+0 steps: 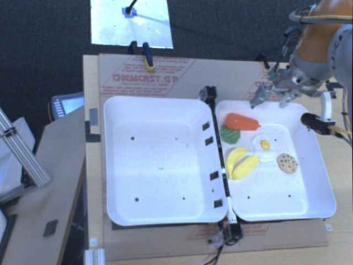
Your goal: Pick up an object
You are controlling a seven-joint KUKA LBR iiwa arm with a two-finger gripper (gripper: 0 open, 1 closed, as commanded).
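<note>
Nearest the camera, the right bin [322, 200] holds the candidates: a cookie [287, 163], two bananas [241, 163], a fried egg [264, 144] and a carrot [241, 121]. The carrot lies at the bin's far-left part, long axis across the bin — just below and left of the gripper [274, 95], which hangs over the bin's far rim, fingers spread, nothing between them. The cardboard beyond the bin reads "CHEMCAST GP" [144, 78]

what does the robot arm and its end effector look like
The arm is grey with a rounded orange band above the wrist. Thin cables loop around its upper part, and a black cylindrical piece juts out on its lower side. The end effector is a small grey metal assembly with two thin fingers.
</note>
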